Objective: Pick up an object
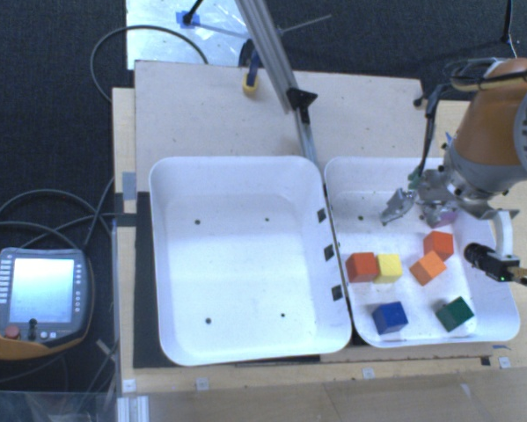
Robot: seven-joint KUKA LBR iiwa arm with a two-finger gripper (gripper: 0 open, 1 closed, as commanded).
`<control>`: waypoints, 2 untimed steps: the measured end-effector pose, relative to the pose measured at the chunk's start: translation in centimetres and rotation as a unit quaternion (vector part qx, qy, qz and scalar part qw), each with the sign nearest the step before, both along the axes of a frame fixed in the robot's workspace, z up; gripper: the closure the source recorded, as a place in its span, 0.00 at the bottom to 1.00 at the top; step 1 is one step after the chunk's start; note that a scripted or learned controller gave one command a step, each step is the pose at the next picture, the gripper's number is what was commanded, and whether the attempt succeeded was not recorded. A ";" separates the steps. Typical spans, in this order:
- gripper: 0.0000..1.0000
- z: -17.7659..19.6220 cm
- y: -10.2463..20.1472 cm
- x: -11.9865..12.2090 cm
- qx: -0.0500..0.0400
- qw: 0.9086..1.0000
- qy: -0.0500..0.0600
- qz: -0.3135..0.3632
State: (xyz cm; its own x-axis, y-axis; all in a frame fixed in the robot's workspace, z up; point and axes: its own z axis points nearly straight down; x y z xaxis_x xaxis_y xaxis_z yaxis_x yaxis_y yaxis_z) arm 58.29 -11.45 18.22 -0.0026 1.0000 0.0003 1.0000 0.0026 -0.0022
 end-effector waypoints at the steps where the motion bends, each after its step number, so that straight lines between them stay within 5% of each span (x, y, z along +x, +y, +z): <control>1: 0.00 -5.4 0.0 1.0 0.000 1.000 0.000 0.000; 2: 0.00 -9.4 0.0 1.0 0.000 1.000 0.000 0.000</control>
